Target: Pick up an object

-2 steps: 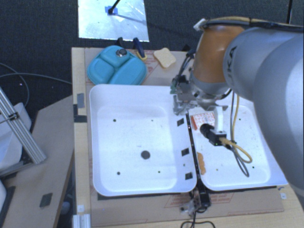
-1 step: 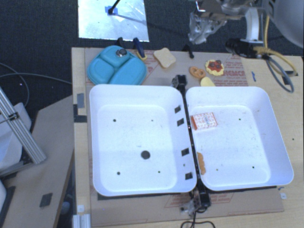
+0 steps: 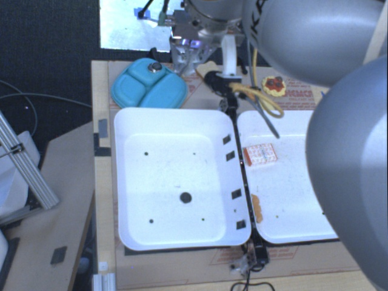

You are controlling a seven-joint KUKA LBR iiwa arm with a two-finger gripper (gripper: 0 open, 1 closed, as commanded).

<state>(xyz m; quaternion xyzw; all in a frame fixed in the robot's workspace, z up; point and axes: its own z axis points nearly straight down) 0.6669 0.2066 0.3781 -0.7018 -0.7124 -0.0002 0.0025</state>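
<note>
Arm (image 3: 315,35) reaches in from right and covers much of the right bin (image 3: 291,223). Gripper (image 3: 191,56) sits at the far edge of the bench, beyond both bins, just right of a blue tray (image 3: 148,85); cannot tell its state. Red-and-white packet (image 3: 260,155) lies in the right bin near the divider. An orange-brown piece (image 3: 257,208) lies nearer, by the same wall. Left bin (image 3: 176,174) has dark specks.

Bench (image 3: 103,180) bears two white bins, left (image 3: 130,162) and right (image 3: 291,232), side by side, with a blue divided tray (image 3: 148,85) behind the left one
</note>
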